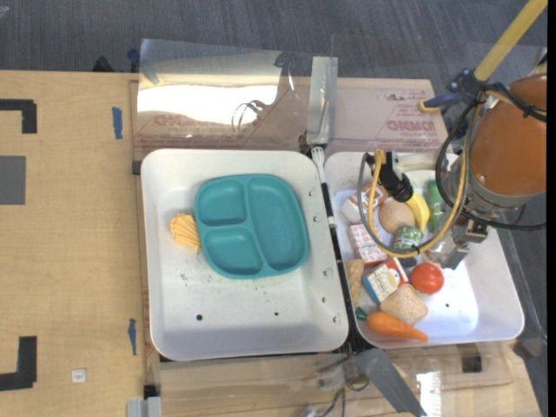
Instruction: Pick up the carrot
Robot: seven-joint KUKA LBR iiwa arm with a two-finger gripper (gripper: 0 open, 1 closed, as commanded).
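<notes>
We see the arm (512, 146) cut off by the right edge, its cables covering part of the right bin (495, 307). The gripper (447, 254) is too cluttered for us to read. Small packets (369, 241) beneath the cables stay partly hidden, labels illegible.

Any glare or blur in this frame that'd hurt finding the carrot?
Camera view: strong glare on the clear plastic sheet behind the left bin; the carrot at the right bin's front edge is evenly lit and sharp; the arm looks slightly soft.
</notes>
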